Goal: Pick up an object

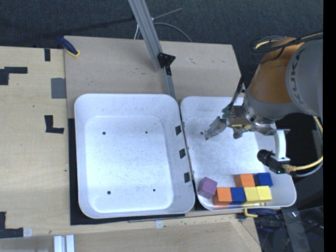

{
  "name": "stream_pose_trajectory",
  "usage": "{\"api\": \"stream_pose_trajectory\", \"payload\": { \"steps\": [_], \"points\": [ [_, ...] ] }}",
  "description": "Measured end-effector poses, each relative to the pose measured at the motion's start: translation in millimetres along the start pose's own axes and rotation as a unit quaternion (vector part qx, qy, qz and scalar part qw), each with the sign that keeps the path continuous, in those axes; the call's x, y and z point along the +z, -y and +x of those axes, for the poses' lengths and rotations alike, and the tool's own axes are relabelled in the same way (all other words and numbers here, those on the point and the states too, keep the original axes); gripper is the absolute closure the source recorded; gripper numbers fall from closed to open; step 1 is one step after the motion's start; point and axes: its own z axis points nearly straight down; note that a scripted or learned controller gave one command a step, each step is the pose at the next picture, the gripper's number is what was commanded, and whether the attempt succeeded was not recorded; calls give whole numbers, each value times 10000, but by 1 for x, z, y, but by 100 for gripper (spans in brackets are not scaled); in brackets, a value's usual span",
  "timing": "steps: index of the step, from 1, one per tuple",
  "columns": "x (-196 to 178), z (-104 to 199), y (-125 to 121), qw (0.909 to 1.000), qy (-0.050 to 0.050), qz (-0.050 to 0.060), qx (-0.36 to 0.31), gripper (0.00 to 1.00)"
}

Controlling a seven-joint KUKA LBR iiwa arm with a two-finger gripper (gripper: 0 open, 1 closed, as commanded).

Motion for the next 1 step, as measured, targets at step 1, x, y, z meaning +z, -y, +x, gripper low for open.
{"api": "stream_pose_trajectory", "payload": {
  "steps": [1],
  "points": [
    [86,-4,-6,10000,-1,73,5,0]
  ]
}}
